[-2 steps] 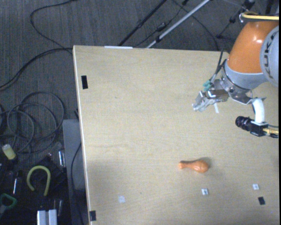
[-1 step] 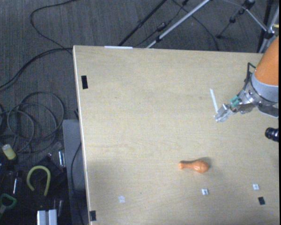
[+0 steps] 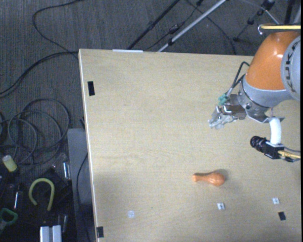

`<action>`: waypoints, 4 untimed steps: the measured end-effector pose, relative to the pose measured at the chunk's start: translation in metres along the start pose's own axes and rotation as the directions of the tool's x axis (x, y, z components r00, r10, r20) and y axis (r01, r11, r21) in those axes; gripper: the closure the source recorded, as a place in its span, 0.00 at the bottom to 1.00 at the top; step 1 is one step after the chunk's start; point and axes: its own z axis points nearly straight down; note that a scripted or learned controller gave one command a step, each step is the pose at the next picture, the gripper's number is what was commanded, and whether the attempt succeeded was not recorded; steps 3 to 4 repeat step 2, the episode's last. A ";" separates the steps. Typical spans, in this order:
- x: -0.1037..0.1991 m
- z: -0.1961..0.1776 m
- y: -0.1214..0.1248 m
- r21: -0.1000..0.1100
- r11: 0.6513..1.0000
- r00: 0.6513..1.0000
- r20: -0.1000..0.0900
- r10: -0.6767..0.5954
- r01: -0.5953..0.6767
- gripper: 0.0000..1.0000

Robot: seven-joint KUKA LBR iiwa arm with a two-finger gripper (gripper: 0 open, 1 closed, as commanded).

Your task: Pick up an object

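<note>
A small orange object [image 3: 210, 178], shaped like a little pin or gourd, lies on its side on the pale wooden bench top [image 3: 151, 115], right of centre and toward the front. My gripper [image 3: 219, 119] hangs above the bench at the right, up and slightly right of the orange object and well apart from it. Behind it rises the arm's orange band [image 3: 272, 59]. Nothing shows in the gripper.
A black connector with a yellow tip [image 3: 266, 147] juts from the wrist at the right. Small markers [image 3: 220, 205] dot the bench's front right, and a black tape mark [image 3: 91, 88] sits near its left edge. Cables [image 3: 30, 130] and tools lie on the floor to the left.
</note>
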 end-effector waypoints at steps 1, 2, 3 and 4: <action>0.000 0.000 0.000 0.000 1.000 1.000 0.000 0.000 0.000 0.00; -0.034 0.125 0.063 0.001 0.975 0.975 0.004 -0.222 0.222 0.00; -0.034 0.125 0.063 0.001 0.975 0.975 0.004 -0.222 0.222 0.00; -0.034 0.125 0.063 0.001 0.975 0.975 0.004 -0.222 0.222 0.00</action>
